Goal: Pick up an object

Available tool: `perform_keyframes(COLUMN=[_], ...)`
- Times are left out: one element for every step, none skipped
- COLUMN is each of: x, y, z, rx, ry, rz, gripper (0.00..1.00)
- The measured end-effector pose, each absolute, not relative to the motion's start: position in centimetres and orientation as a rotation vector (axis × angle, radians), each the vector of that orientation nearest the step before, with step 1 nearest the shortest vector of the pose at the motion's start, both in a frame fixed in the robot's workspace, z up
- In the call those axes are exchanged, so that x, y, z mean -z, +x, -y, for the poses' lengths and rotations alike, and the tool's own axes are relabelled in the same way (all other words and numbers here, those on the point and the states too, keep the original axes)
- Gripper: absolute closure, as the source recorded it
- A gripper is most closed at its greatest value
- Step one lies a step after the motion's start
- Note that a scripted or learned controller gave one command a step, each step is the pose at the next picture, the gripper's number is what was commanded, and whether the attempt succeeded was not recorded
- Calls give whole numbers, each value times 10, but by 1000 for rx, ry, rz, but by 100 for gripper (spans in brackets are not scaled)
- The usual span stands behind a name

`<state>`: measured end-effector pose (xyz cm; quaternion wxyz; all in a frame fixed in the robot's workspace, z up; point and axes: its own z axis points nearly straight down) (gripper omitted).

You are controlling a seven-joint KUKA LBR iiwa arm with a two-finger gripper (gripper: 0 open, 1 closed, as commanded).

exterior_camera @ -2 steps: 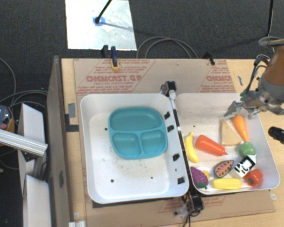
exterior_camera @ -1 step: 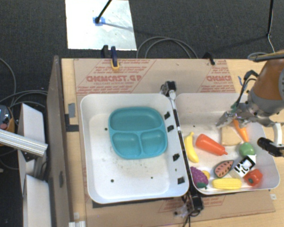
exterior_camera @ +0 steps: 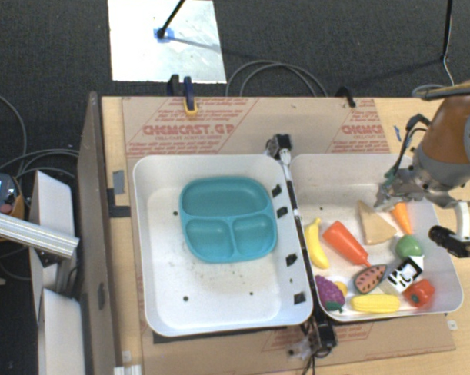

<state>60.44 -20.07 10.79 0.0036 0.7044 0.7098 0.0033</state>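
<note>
Near row, right bin (exterior_camera: 454, 298): a corn cob (exterior_camera: 375, 303), a purple grape bunch (exterior_camera: 329, 291), a red tomato (exterior_camera: 419, 292) and a black-and-white tag (exterior_camera: 404, 271) lie packed together, several touching.
Middle of right bin: a banana (exterior_camera: 316, 244), a big carrot (exterior_camera: 345, 243), a green ball (exterior_camera: 409, 246) and a tan wedge (exterior_camera: 373, 223) lie close together.
Likely target: a small carrot (exterior_camera: 403, 215) or the wedge, both just beside the gripper (exterior_camera: 394, 190).
Gripper state: low over the far part of the right bin; whether it is spread or pressed together cannot be told, and nothing is visibly pinched.
Left bin (exterior_camera: 155, 224): holds a teal divided plate (exterior_camera: 227, 219), well apart from the arm.
Risk: with the toys this crowded, a descent could nudge the wedge or the small carrot aside, or catch two at once; the wedge's slanted faces would probably slip.
Far writing: the cardboard sheet (exterior_camera: 240, 121) reads "CHEMCAST GP" in red; the print on the tag is too small to read.
</note>
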Motion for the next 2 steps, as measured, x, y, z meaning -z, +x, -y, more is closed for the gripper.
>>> perform_keyframes(x=[-191, -242], y=[560, 589], z=[175, 128], rx=[-6, -8], ry=[2213, 2206], rz=[-2222, -2228], gripper=[100, 100])
